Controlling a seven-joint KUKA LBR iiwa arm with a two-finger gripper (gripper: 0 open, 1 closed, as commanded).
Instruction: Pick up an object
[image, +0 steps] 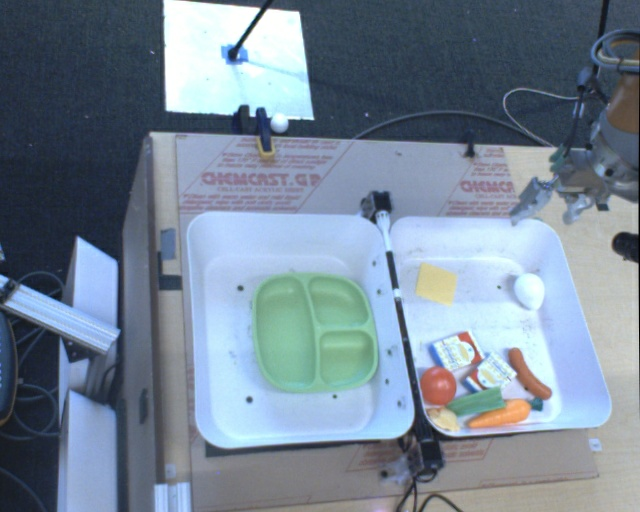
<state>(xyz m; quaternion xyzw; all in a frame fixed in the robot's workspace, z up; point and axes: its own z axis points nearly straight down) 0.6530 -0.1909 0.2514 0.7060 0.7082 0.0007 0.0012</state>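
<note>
My gripper (553, 204) hangs at the upper right, above the far right corner of the right bin (570, 268). Its fingers (529, 200) are spread open with nothing between them. The right bin holds a yellow cheese slice (436, 283), a white egg (529, 291), two small cartons (456, 351) (490, 372), a sausage (529, 373), a red tomato (438, 385), a green vegetable (476, 402) and a carrot (500, 413). The egg lies closest to the gripper, below it and apart from it.
A green divided plate (315, 331) lies in the left bin (215, 300). A black divider rail (397, 300) runs between the bins. A cable (450, 118) loops over the board behind the bins. A white sheet (235, 60) lies on the floor at the top.
</note>
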